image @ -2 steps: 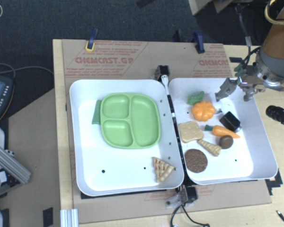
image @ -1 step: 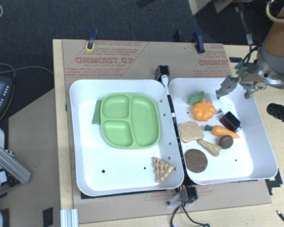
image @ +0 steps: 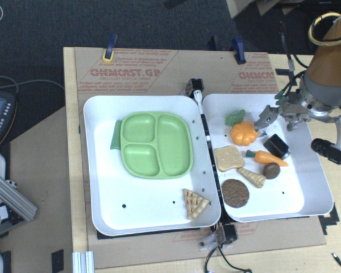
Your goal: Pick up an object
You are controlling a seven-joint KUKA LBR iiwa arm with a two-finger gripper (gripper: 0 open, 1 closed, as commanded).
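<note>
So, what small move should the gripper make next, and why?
Probably a short shift toward the orange pumpkin, then down. The gripper sits over the right bin, just beside the pumpkin, which is the nearest thing to it. The green piece and bread slice lie close, so a centred descent seems safer.

Green piece (image: 235, 118) partly behind pumpkin (image: 243, 133)
</note>
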